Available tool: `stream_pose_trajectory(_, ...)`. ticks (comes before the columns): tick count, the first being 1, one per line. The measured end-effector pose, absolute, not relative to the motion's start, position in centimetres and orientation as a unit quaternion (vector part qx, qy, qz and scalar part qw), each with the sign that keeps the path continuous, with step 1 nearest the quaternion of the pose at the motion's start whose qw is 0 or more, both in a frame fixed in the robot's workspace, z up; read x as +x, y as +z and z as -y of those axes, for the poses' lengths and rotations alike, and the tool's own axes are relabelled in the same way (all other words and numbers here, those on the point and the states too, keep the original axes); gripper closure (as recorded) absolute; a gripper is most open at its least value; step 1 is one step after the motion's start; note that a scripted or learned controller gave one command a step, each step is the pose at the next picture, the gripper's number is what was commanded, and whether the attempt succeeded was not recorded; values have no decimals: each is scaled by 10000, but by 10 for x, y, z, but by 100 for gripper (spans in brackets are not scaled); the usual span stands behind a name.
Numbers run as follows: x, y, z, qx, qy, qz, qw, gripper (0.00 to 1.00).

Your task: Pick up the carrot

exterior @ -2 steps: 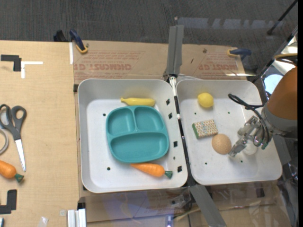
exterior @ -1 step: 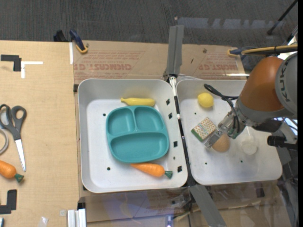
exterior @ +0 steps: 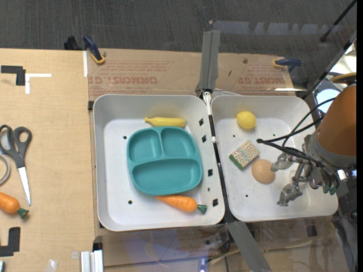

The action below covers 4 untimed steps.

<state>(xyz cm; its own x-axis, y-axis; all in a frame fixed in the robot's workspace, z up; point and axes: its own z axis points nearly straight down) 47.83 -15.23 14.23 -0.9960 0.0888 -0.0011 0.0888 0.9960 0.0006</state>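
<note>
Two bins — my hand point(exterior: 295, 188) hangs over the right one, fingers apart, gripping nothing; carrot point(exterior: 180, 203) lies ungrasped in the left bin point(exterior: 108, 169).

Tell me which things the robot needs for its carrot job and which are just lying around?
Needed: carrot in the left bin, gripper over the right bin.

Just lying about: teal plate, banana, lemon, sponge, egg, scissors, second carrot outside the bins.
</note>
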Motion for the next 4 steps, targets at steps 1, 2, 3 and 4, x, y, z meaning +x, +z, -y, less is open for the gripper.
stream_pose_trajectory(1, 478, 92, 216, 1027, 2, -9947, 11, 0)
stream_pose_trajectory(2, 479, 92, 216, 1025, 2, -9947, 12, 0)
stream_pose_trajectory(3, 479, 92, 216, 1025, 2, -9947, 11, 0)
stream_pose_trajectory(4, 479, 92, 216, 1025, 2, -9947, 11, 0)
